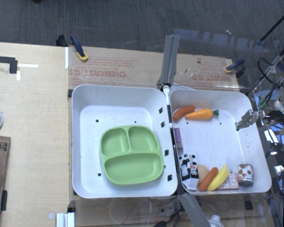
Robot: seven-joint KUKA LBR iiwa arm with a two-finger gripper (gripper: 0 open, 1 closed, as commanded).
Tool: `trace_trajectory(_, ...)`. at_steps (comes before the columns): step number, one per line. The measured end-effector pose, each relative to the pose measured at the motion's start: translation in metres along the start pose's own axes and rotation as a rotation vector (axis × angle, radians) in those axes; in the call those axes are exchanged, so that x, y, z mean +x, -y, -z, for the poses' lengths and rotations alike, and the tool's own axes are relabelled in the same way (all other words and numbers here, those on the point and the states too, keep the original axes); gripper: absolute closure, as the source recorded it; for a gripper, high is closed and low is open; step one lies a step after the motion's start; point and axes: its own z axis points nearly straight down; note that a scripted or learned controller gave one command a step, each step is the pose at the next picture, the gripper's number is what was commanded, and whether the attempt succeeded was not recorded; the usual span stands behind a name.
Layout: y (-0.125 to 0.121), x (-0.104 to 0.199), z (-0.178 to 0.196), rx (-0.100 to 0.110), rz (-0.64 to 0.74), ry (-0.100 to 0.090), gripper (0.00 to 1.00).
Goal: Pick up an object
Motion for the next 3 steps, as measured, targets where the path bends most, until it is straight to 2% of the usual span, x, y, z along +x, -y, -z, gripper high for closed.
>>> trace_trajectory(1, 0.033, -0.007, -0.126, 0.003, -0.102, -0.003, 0.0)
trace_trajectory(2, 0.063, -0.003, -0.142, -0.003, 0.401, 0.0, 0.0)
trace_trajectory(3, 0.063, -0.003, -0.133, -0.005, 0.398, 0.001, 1.0)
